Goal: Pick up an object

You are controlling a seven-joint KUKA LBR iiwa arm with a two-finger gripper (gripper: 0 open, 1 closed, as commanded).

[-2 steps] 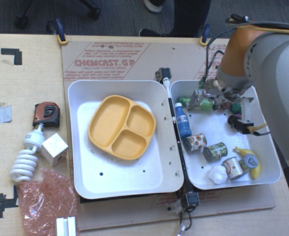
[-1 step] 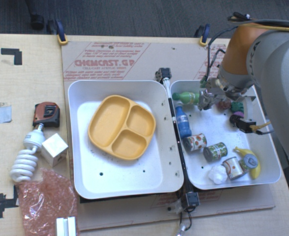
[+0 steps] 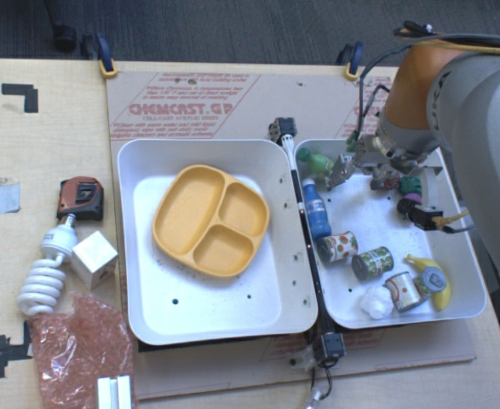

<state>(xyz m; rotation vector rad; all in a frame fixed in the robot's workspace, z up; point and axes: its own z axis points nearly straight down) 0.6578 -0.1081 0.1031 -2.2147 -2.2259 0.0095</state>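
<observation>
Bins: two shallow white ones side by side on my desk; the left bin and the right bin.
Left bin contents: one yellow divided plate with three compartments, lying flat toward the bin's far half.
Right bin contents, counted: one blue bottle lying along the left wall; one green object in the far left corner; one strawberry-print can just beside the bottle's near end; one green can on its side next to it; one red-and-white can near the front; one crumpled white piece touching that can's left; one banana at the front right; one small teal and pink thing close under my wrist, too small to name.
Beside the bins: one tape measure, one spiral light bulb, one white cube, one reddish plastic bag, all on the desk to the left.
My arm: I reach in from the right, the orange band above the far right corner of the right bin, wrist bent down over that bin's far end.
My fingers: low over the far part of the right bin, between the green object and the teal thing; I cannot tell how far apart they stand, and I see nothing between them.
</observation>
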